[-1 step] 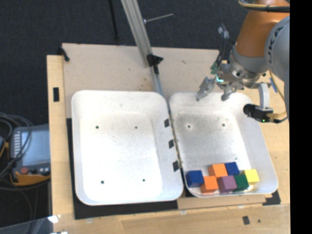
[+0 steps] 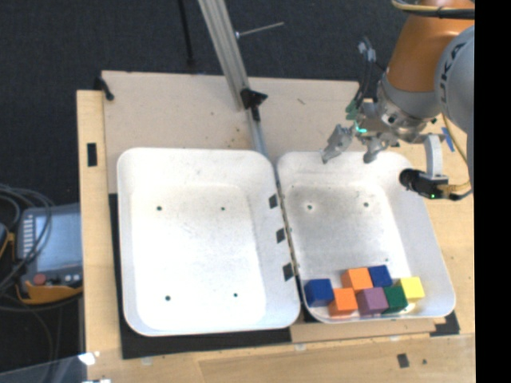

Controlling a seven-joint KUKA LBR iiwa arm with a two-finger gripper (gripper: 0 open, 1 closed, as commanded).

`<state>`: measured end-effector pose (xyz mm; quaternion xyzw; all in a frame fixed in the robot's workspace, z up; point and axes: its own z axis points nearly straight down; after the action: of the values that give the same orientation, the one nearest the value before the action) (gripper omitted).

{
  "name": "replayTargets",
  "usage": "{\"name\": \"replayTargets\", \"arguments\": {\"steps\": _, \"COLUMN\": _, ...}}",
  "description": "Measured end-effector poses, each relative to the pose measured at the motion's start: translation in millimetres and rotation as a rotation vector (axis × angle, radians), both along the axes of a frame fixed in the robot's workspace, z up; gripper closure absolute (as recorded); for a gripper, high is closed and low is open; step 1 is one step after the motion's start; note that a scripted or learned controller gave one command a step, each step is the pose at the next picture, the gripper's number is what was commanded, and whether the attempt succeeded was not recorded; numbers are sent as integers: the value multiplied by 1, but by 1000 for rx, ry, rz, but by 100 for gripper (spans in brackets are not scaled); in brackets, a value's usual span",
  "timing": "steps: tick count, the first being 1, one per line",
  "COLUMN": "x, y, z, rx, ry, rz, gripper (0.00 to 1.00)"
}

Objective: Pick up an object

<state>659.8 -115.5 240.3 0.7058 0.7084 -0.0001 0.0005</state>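
Over the right bin's (image 2: 415, 214) far rim, the gripper (image 2: 353, 148) hangs open, holding nothing. The blocks (image 2: 366, 290) huddle at the near edge, well apart, straight toward the onlooker from the jaws.

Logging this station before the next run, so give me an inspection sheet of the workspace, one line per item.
Surface: wooden bench bearing left bin and right bin, side by side.
Job's things: coloured blocks clustered in the right bin's near corner: two blue, two orange, purple, green, yellow.
Clutter: nothing seen.
Grippers: gripper open, above the right bin's far edge, holding nothing.
Cables: dark cables left of the bench.
Surroundings: pendant at left; metal rail slanting over the bench.
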Motion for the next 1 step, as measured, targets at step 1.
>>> {"name": "replayTargets", "arguments": {"steps": 1, "x": 1, "y": 7, "z": -58, "rx": -1, "ry": 5, "rz": 1, "gripper": 0}}
